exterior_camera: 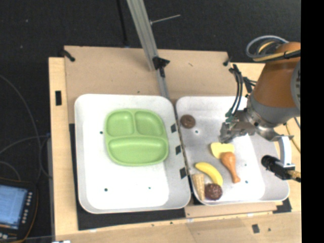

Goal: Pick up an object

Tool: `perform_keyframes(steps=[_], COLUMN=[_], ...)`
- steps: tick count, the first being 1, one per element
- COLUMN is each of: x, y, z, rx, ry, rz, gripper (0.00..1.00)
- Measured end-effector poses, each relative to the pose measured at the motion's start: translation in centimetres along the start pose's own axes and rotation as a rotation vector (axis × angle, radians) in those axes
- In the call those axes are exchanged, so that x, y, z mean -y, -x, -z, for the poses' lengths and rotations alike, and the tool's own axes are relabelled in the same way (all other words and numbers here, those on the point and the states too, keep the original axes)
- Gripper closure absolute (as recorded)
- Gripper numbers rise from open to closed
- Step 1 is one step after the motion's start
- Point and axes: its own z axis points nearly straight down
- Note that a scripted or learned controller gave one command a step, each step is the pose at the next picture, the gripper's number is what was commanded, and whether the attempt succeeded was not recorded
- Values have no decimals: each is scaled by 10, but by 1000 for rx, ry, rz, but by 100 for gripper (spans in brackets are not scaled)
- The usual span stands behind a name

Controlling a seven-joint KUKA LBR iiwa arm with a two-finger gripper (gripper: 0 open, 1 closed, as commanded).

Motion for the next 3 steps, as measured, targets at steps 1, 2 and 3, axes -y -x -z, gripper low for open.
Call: perform_keyframes(steps=[1,2,3], x=[-2,-4,-22], y=[-54,-103,-151], z=[10,17,20], rx=[0,0,0], ry=[2,1,0], rz=[0,1,0], gripper=[100,100,100])
